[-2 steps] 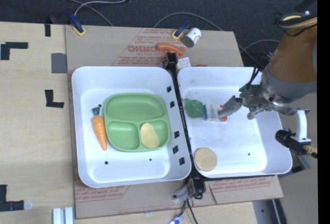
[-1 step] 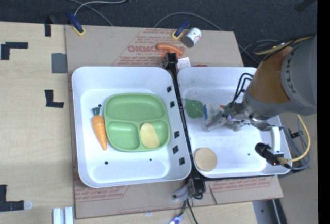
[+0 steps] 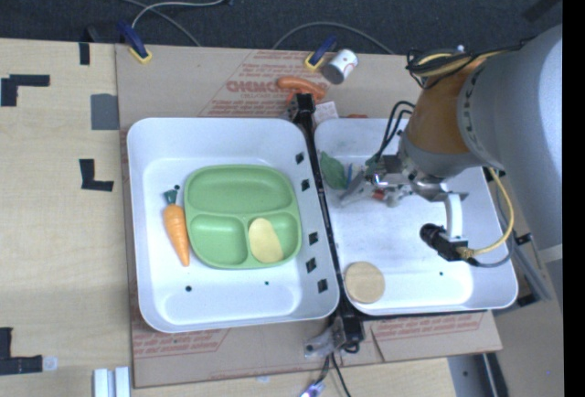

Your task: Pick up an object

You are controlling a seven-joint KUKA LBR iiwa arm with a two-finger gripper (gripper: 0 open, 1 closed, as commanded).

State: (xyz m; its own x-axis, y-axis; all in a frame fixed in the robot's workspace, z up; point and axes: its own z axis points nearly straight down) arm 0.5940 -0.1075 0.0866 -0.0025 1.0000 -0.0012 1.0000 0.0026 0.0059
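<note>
Nearest you, the grey arm (image 3: 512, 112) with its orange band fills the right side, and its tool (image 3: 358, 189) is down in the right bin (image 3: 411, 295). Nothing is lifted yet, so the pick is not done. A green object (image 3: 333, 172) lies just beside the tool tip, near the bin's left wall; whether they touch, you cannot tell, nor how the tool is set. A round tan disc (image 3: 364, 282) rests well apart, toward the near edge.

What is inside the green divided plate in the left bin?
One pale yellow oval piece lies in the green divided plate's lower right compartment. The other compartments look bare; nothing covers the plate.
</note>
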